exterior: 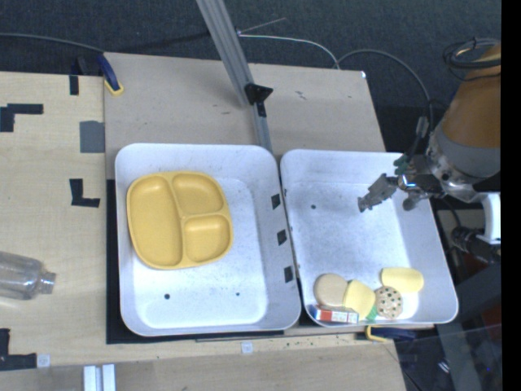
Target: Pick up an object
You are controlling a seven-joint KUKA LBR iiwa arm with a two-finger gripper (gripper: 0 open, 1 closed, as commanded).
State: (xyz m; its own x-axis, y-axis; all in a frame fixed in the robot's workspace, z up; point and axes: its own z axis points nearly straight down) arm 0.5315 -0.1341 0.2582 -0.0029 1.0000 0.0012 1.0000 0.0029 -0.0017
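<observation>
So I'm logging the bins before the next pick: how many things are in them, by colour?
Yellow: 3, the tray in the left bin, and two pieces in the right bin
Tan: 1, a round piece
Speckled: 1, a cookie
Red and white: 1, a flat item
Total: 6

Grey arm point(456, 165), orange band, seemingly dark end effector point(391, 192)

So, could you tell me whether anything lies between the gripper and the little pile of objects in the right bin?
Nothing visible does. The gripper hangs over bare floor of the right bin, and the objects sit clustered in the near corner.
</observation>
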